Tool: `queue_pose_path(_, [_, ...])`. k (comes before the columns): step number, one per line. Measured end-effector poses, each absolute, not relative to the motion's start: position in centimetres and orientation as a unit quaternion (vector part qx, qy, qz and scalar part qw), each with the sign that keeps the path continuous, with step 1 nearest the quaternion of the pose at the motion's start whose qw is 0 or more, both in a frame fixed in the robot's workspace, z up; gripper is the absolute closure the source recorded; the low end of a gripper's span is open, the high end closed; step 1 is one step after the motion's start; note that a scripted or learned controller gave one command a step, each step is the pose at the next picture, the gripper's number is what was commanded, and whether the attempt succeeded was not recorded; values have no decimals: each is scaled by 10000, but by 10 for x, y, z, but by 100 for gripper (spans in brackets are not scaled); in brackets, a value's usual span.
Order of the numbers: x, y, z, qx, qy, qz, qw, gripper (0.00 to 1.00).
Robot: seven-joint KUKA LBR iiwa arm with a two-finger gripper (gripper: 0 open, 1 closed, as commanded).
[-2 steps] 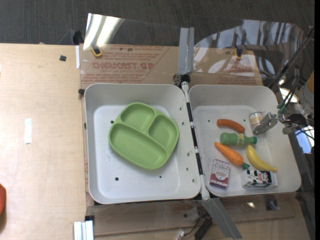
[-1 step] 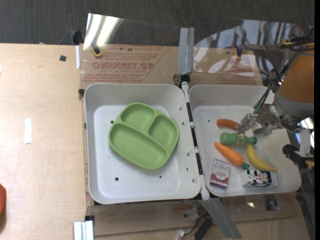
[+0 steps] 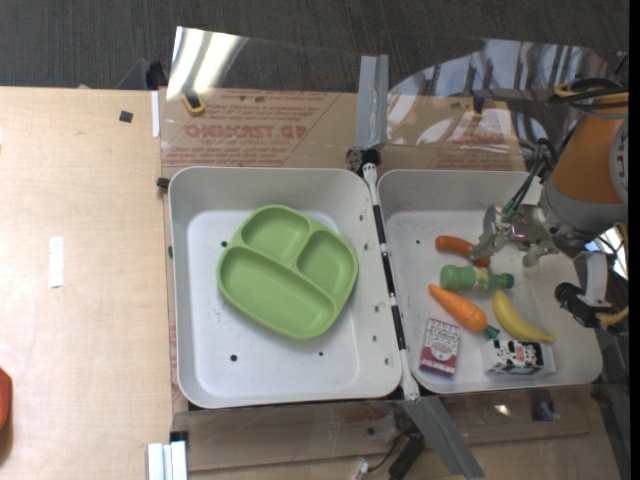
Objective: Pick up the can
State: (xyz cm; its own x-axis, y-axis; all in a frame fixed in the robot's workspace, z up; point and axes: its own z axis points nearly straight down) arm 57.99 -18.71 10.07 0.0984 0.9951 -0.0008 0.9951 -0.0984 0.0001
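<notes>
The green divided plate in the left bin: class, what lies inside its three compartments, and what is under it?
The green divided plate holds nothing in its compartments, just bare green surface. It rests on the floor of the left bin. Whatever lies directly beneath it is covered and cannot be seen.

A pale wooden bench top [image 3: 80,268] is being seen stretching across the left, with a small black mark [image 3: 125,117] and a short white strip [image 3: 56,262] lying on it. Dark grey carpeted floor [image 3: 300,13] is being shown along the top edge, beyond the bench. Overhead light is being reflected as bright streaks in a clear protective sheet [image 3: 205,63] standing behind the bench, and brown cardboard with red lettering [image 3: 250,128] is being seen lying just below it.
</notes>
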Motion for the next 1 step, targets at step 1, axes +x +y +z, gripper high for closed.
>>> queue_pose_path(1, [579,-206,93,7470,6648,23,-17,0])
